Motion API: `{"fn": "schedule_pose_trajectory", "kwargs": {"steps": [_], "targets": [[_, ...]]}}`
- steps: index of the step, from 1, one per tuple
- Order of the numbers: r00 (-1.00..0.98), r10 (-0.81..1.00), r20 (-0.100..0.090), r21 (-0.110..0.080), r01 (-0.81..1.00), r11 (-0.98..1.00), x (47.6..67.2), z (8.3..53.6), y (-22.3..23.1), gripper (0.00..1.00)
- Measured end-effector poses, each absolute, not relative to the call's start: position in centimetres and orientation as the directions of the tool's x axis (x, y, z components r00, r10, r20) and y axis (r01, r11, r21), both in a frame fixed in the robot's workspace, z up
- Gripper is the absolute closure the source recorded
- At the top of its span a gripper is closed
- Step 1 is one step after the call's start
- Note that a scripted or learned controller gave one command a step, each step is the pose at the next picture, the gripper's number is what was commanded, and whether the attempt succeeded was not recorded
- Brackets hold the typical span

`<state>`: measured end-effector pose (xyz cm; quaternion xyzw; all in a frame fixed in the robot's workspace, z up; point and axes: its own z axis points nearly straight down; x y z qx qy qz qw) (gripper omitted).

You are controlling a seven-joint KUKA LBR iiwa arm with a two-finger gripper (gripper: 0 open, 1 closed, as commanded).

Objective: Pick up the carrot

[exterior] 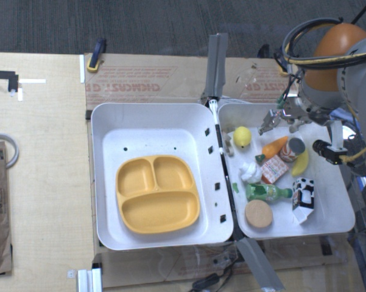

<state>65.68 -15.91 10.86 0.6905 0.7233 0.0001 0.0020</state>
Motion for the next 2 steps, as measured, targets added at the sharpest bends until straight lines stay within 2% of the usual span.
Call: {"fn": "schedule_pose_trajectory", "kwargs": {"steps": [1,2], "targets": [[-0.047,0.999,-0.005,0.006,0.999,0.047,65.8,11.9,-16.0,1.0],[0.32,0.947,-0.002,0.001,0.947,-0.32,65.9,18.3,-16.2,1.0]]}}
